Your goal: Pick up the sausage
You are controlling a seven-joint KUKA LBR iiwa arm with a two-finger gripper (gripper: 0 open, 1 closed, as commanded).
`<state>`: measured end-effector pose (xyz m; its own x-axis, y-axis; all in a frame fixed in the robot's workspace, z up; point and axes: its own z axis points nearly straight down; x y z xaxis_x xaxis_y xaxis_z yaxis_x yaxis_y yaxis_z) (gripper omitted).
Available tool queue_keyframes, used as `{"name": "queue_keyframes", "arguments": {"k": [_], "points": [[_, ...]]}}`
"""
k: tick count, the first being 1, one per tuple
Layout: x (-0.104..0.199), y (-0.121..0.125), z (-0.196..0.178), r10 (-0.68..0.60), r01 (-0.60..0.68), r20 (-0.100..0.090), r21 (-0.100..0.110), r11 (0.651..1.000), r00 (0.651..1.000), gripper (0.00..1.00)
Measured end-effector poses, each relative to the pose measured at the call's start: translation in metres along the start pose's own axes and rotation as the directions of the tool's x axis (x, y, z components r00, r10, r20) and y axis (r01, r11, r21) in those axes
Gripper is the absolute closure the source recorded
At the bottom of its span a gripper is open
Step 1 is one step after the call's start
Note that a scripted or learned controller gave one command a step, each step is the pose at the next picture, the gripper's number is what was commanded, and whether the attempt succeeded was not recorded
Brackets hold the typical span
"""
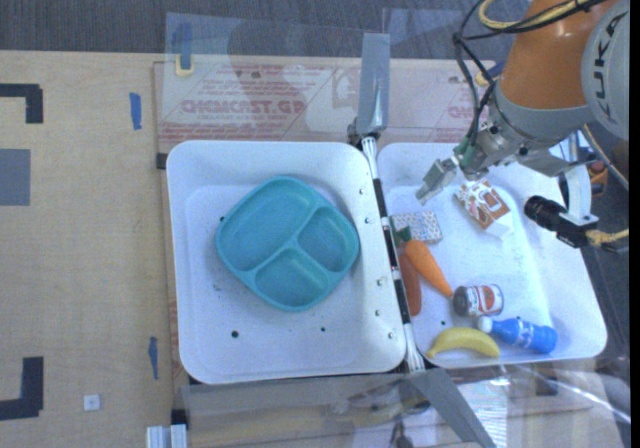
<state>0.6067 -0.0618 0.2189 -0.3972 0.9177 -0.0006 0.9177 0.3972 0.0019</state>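
Note:
The sausage point(410, 288), a slim reddish-brown stick, lies along the left wall of the right bin point(560, 276), just left of the carrot point(428, 267), which partly overlaps it. My gripper point(455, 174) hangs over the upper part of the right bin, well above and to the right of the sausage. Its fingers stand open with nothing between them. One finger point(436, 179) points down-left toward a checkered packet point(419, 226).
The right bin also holds a small white and red carton point(484, 205), a can point(478, 299), a blue bottle point(522, 334) and a banana point(463, 341). A teal divided plate point(287, 242) sits in the left bin point(195, 266). A divider ridge point(385, 256) separates the bins.

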Motion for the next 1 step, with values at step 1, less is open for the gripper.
{"name": "queue_keyframes", "arguments": {"k": [1], "points": [[-0.0311, -0.0384, 0.1307, -0.124, 0.124, 0.003, -0.005, 0.992, 0.992, 0.0]]}}
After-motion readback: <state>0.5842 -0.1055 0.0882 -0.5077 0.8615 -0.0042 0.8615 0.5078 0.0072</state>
